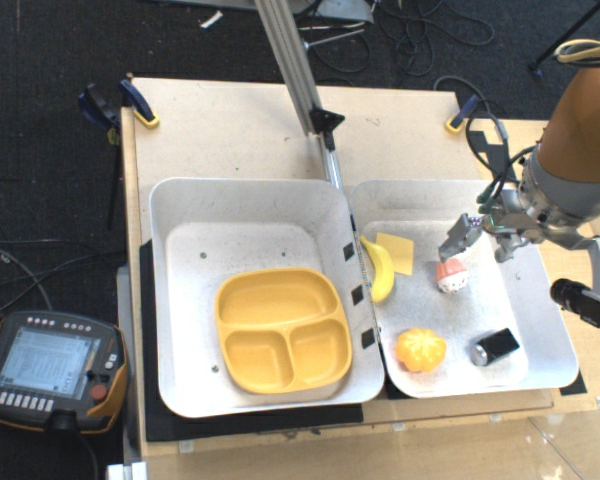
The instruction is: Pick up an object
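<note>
Jaws [477,238] hang spread over the right bin [540,368], nothing between them. Small red-and-white object [452,274] lies just below the left finger; black block [495,346] and orange fruit [421,350] lie further below, banana [381,271] and yellow tray [280,329] off to the left.

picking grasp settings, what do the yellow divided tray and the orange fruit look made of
Yellow divided tray: looks like moulded plastic, smooth with a soft sheen, one even colour, rounded compartment walls.
Orange fruit: probably a plastic or rubber toy, with shallow segment grooves and a dull, faintly glossy skin; whether it is hard or soft can't be told.
</note>
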`<action>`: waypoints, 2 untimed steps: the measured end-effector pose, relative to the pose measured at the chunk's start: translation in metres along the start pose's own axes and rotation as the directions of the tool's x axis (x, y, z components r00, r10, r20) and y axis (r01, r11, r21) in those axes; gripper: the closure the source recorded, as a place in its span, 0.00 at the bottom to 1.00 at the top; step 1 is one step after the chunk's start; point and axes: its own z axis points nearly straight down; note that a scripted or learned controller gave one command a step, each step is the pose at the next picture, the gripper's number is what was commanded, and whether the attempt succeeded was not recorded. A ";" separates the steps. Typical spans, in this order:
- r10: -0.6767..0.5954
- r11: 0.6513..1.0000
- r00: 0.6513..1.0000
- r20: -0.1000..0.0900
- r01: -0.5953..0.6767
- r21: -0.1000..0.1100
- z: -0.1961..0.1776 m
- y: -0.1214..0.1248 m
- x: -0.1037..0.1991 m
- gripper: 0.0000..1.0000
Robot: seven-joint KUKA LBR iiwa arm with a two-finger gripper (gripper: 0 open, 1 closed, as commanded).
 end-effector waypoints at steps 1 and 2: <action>0.001 1.000 1.000 0.000 -0.001 0.000 0.000 0.000 0.000 0.00; 0.002 1.000 1.000 0.000 -0.002 0.006 0.063 -0.004 -0.003 0.00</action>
